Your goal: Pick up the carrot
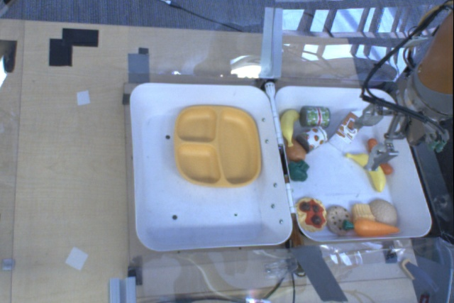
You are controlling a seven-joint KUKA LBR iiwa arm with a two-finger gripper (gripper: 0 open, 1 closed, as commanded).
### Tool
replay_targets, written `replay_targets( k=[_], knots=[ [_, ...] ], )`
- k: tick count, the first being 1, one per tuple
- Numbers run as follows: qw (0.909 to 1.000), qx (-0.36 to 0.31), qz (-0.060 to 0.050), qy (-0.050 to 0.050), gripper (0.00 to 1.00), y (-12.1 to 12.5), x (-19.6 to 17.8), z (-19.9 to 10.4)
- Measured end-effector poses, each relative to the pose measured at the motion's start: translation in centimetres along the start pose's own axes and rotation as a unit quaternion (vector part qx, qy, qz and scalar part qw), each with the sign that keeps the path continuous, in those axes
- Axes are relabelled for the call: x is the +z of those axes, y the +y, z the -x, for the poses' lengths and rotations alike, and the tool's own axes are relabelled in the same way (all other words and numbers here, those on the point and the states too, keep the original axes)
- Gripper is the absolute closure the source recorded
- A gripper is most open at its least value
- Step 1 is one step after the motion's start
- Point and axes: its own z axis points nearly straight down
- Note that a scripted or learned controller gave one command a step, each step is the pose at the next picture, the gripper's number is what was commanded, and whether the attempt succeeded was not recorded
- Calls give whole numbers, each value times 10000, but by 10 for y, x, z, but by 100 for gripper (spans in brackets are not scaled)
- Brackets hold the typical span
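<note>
- Two white bins side by side on the bench [64,174]: left bin [156,223] carries a yellow divided plate [216,145], right bin [411,202] carries the toy food.
- Carrot [374,228] lies flat at 5 o'clock in the right bin, against the front wall, tip toward 3 o'clock. It touches a beige round piece [383,210] just behind it.
- Beside the carrot toward 9 o'clock: a cookie [338,216], then a small pizza piece [311,211].
- Gripper [384,153] sits at 3 o'clock in the right bin, well apart from the carrot, low over a yellow banana-like piece [377,178] and a small orange-red piece [372,145].
- Fingers: can't tell whether wide or narrow; nothing visibly held between them.
- Arm, orange band [434,64] visible, enters from 2 o'clock with black cables looping over it.
- At 11 to 12 o'clock in the right bin: a banana [287,125], a green can [315,116], a white carton [346,130]; a green piece [298,169] at 9 o'clock.
</note>
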Motion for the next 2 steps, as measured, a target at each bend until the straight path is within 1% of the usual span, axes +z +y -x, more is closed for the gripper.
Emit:
replay_targets(
  k=[1,2],
  knots=[
    [9965,832,13,30,0,57,90,-55],
    [9916,1296,5,15,0,56,119,-64]
  ],
)
